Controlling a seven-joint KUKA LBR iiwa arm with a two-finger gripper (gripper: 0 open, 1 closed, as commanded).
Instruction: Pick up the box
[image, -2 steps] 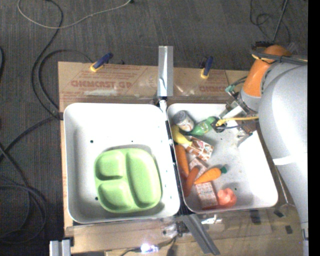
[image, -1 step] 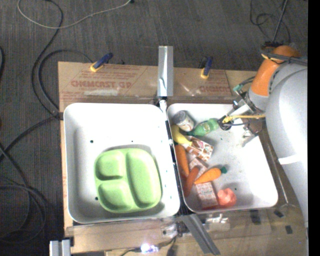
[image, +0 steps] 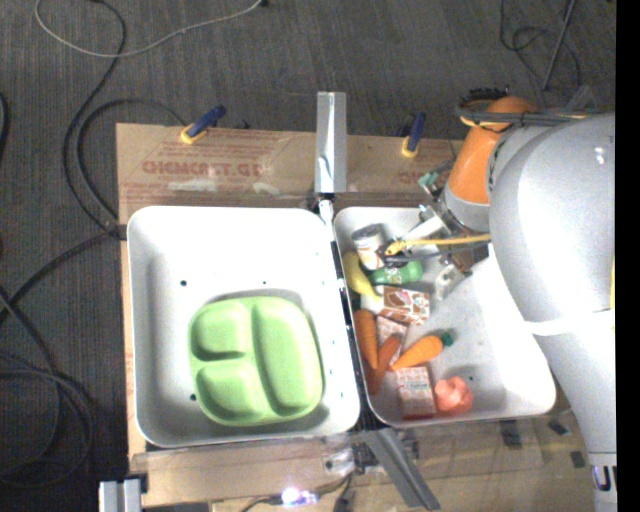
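A: Where is the gripper (image: 440, 262) right now?

B: Upper middle-right of the frame, low over the far end of the right bin (image: 520, 395), just beneath the orange band. I cannot tell what state it is in, nor whether it has hold of anything; the wrist and clutter mask it.

A: And the box?

B: Two candidates. A small patterned box (image: 405, 304) lies just left and below the gripper, its long axis running roughly left to right, tilted slightly. A second box (image: 413, 389), red and white, sits further down the frame near the bin's lower edge, standing lengthwise top to bottom.

A: So which way is the move?

B: Down-left in the frame, I judge; the patterned one is nearer, wedged beside a carrot (image: 421, 349) and a green bottle (image: 400, 272).
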